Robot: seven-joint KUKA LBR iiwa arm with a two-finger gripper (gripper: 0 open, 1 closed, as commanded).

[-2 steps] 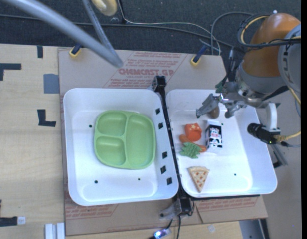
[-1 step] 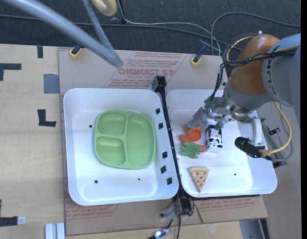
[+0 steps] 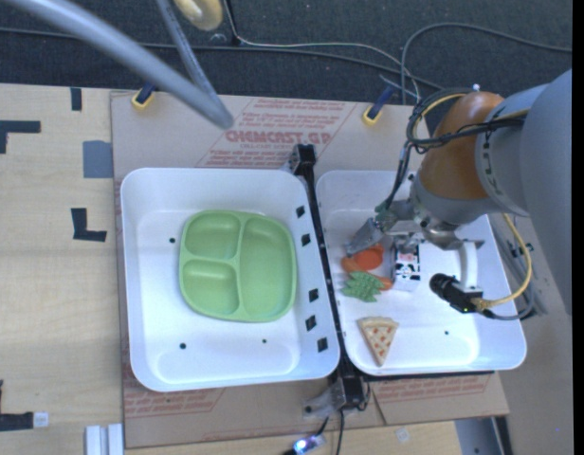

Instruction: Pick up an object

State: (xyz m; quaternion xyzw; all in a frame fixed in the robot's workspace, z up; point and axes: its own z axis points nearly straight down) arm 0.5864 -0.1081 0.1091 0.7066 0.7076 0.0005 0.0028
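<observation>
Right bin (image 3: 482, 349), your landmark: gripper (image 3: 379, 238) low at its left-centre, over toy carrot (image 3: 367, 260); jaw opening and any hold impossible to tell. Carrot's green leafy top (image 3: 362, 286) just below; pizza slice toy (image 3: 377, 337) nearer front wall. Expect carrot light, rigid, smooth plastic, apt to slip; take it across orange body. Small black-and-white item (image 3: 407, 267) beside carrot partly hidden by wrist, identity unclear.
</observation>
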